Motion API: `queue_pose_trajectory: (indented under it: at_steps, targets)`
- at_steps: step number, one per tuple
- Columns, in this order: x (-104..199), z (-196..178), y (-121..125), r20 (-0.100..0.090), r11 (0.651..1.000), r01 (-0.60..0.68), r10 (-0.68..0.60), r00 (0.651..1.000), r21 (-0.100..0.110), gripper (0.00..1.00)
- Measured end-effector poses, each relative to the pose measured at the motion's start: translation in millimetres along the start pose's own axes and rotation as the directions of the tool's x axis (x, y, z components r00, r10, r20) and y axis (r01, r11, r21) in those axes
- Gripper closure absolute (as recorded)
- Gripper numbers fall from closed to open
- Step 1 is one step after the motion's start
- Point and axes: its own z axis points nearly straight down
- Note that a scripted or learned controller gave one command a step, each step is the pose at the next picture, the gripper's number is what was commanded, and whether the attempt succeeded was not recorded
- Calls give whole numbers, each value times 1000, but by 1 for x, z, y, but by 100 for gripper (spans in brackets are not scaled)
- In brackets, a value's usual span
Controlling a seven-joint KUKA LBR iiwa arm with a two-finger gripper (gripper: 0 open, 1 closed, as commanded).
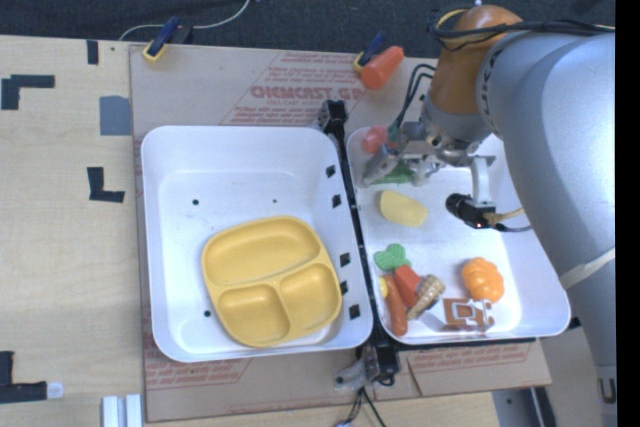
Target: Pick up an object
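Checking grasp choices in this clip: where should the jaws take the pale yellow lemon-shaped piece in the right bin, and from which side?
Probably across the narrow middle of the yellow piece, coming straight down from above. It lies flat on the right bin floor, long axis roughly left-right, with bare floor on both long sides for the jaws.

Red print is running across the brown cardboard sheet point(270, 90) lying under the two bins, above the left bin point(160, 215). It is looking like a brand line in capitals, something like "CHEMCAST", but the letters are showing too blurred to read for sure. Smaller red lines above it are staying illegible. Nothing else is carrying readable text.
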Motion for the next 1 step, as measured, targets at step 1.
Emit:
queue_pose_trajectory:
  at_steps: [1]
  targets:
    - [-1,0,0,-2,1000,1,-1,1000,0,0]
